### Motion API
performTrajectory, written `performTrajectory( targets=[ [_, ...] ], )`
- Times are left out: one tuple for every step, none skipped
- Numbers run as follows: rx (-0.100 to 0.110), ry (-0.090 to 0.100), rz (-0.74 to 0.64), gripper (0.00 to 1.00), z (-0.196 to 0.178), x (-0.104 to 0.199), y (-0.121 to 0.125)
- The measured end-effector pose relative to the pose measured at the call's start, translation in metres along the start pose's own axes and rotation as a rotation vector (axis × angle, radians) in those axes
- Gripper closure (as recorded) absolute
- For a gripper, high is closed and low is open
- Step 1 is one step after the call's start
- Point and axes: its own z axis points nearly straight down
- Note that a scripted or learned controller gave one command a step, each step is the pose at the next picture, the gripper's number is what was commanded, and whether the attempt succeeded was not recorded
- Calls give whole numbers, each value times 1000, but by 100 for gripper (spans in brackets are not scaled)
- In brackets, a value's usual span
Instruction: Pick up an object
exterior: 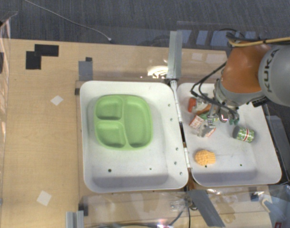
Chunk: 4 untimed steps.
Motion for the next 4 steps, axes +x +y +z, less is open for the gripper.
performTrajectory(
  targets=[
    [1,-8,-5,100,-12,-3,2],
    [-2,-2,218,100,-90,25,47],
    [-2,3,518,100,-120,62,96],
    [1,9,917,100,-106,109,162]
  ],
)
